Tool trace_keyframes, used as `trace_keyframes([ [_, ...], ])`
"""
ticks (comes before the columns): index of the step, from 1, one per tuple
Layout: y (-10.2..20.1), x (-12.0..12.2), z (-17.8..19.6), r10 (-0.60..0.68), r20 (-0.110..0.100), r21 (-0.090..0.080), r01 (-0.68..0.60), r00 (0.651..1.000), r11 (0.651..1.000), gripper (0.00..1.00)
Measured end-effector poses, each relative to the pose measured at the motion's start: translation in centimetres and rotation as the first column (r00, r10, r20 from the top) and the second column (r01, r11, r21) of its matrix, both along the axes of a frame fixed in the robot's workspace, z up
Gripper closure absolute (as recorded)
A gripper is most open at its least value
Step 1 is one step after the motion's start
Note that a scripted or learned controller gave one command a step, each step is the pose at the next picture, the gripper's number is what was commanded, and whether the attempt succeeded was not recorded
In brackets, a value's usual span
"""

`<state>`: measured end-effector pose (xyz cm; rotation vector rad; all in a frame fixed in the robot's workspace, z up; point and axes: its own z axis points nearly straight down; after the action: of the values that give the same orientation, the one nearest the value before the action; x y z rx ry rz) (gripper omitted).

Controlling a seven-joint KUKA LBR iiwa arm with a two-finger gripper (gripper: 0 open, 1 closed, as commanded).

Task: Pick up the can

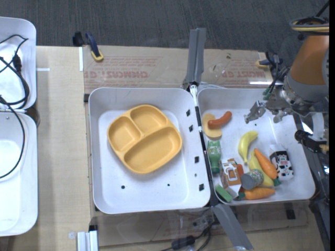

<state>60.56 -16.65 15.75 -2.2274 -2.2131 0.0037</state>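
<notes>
Grey can (252,179), on its side, right bin's front, among toy food

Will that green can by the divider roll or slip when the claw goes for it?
Its round sides suggest the green can may roll if nudged. Pressed against the bin wall, with a carton close beside, it may jam rather than slide.

Two bins (99,140), one plate (144,138), two carrots (265,163).
</notes>
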Motion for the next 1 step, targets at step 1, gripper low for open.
trace_keyframes([
  [1, -4.06, 1.73, -6.64, 0.091, 0.002, 0.004, -0.091, 0.996, 0.996, 0.0],
])
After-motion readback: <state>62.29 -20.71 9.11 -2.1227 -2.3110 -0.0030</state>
